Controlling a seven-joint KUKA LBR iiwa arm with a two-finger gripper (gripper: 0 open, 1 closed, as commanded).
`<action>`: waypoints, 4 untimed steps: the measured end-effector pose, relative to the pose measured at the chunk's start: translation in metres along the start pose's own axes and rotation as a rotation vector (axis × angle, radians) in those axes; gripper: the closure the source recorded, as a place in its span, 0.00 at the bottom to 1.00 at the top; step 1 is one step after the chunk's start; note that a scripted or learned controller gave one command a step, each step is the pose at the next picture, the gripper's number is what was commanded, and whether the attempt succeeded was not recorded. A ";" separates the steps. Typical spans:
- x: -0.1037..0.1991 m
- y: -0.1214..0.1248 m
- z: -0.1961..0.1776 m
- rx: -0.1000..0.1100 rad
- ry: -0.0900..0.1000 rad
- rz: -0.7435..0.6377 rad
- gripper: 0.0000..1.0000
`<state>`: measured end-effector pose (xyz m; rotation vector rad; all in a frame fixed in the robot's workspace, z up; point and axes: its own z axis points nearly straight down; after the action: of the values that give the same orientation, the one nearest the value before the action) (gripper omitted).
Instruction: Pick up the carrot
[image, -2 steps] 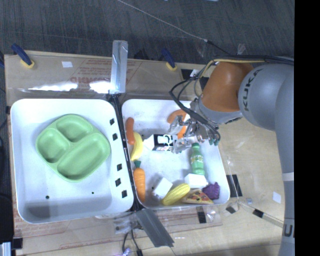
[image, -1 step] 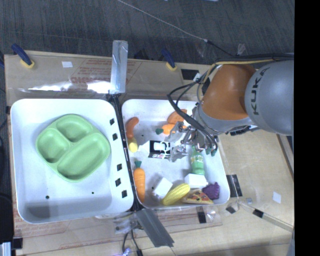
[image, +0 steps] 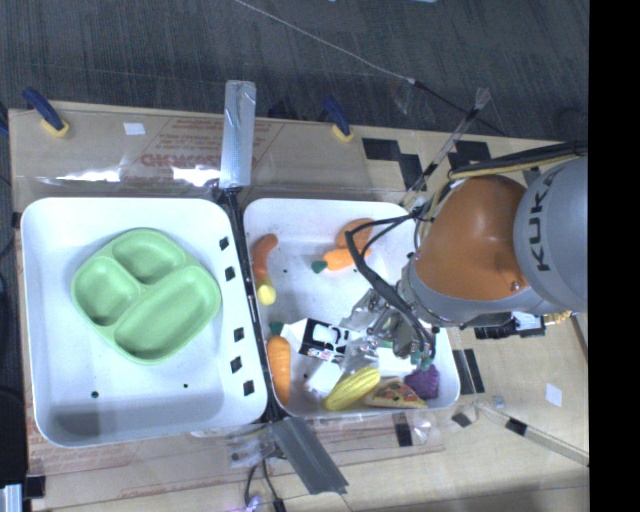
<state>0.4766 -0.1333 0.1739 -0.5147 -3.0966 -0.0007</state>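
Observation:
The carrot (image: 338, 261), orange with a green tip pointing left, lies in the upper middle of the right bin (image: 300, 212). My gripper (image: 368, 338) hangs low over the lower part of the same bin, below and slightly right of the carrot and apart from it. It sits above a black-and-white card (image: 320, 340) and close to a yellow banana (image: 352, 388). The arm's orange band (image: 470, 240) covers the bin's right side.
The right bin also holds an orange sausage (image: 263, 254), a small yellow piece (image: 266, 294), another orange item (image: 279, 368) at the left wall, a pizza slice (image: 398, 396) and purple grapes (image: 425, 381). A green divided plate (image: 147, 292) sits in the left bin.

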 end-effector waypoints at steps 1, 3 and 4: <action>0.000 0.000 0.000 0.000 0.000 -0.001 0.00; -0.135 0.069 -0.046 -0.002 -0.016 -0.025 0.00; -0.153 0.050 0.082 0.002 0.009 -0.003 0.00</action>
<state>0.6373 -0.1353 0.0917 -0.5092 -3.0885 0.0008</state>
